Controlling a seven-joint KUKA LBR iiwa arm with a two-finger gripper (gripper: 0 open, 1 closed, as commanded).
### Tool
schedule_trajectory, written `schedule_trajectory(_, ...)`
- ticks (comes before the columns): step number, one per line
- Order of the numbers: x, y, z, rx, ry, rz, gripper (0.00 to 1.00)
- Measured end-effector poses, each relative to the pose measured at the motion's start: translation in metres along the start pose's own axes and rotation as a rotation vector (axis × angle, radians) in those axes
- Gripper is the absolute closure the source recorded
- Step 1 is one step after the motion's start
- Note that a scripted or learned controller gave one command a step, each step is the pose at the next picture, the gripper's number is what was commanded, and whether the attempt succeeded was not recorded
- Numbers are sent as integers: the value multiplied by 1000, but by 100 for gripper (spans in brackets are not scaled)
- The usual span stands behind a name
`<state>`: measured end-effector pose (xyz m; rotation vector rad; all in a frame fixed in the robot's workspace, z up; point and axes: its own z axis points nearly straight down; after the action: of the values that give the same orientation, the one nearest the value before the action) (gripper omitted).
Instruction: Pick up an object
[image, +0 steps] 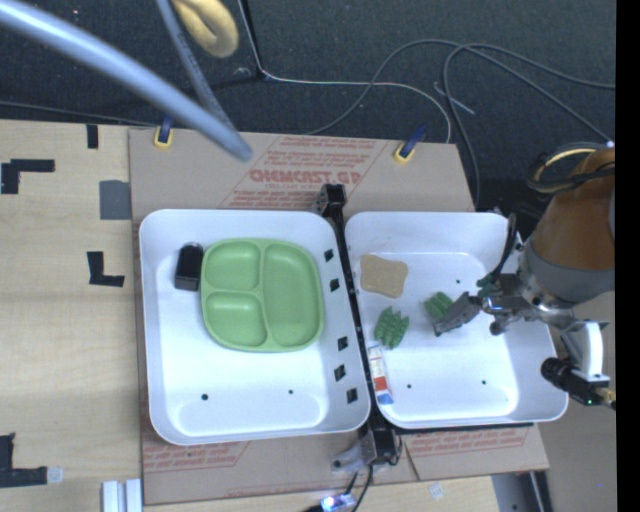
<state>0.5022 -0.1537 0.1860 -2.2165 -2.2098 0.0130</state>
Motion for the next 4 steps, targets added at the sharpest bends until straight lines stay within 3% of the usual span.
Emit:
schedule_trajectory(1, 0, 3, -6, -12, -2, -4, 0)
schedule_trajectory(2, 3, 3, 59, -6, -1, -4, 0)
schedule_trajectory(3, 4, 4, 103, -14, -4, -4, 0)
schedule_trajectory(4, 3, 4, 90, -16, -5, -3, 100)
